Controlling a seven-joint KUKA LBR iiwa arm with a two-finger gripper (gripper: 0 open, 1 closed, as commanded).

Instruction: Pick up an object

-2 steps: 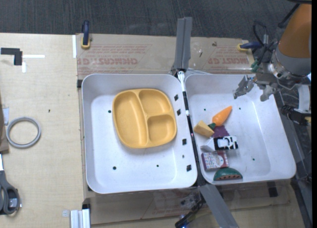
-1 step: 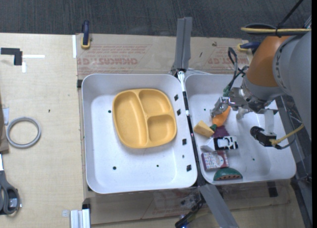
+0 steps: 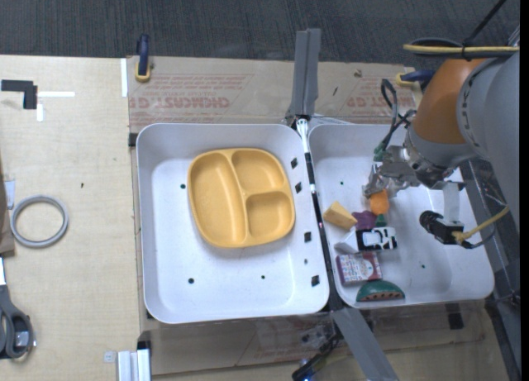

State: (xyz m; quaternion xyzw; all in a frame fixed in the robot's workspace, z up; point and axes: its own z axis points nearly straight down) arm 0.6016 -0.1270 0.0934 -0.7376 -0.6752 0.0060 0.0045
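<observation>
My gripper [image 3: 380, 192] hangs over the right bin [image 3: 430, 276], near its middle. A small orange object [image 3: 378, 203] sits right at its tip, touching or nearly touching it; the view does not settle whether it is gripped. Just left of it lie a yellow wedge [image 3: 339, 215] and a small purple piece [image 3: 365, 220]. Toward the front are a black and white box [image 3: 376, 239], a red packet [image 3: 359, 269] and a green and red slice [image 3: 380, 292].
The left bin [image 3: 165, 280] holds a yellow divided plate [image 3: 242, 197]. A divider bar [image 3: 307, 82] runs between the bins. On the bench at the left lie a grey tape roll [image 3: 37, 221] and scissors [image 3: 12, 334]. A cable end [image 3: 438, 226] dangles over the right bin.
</observation>
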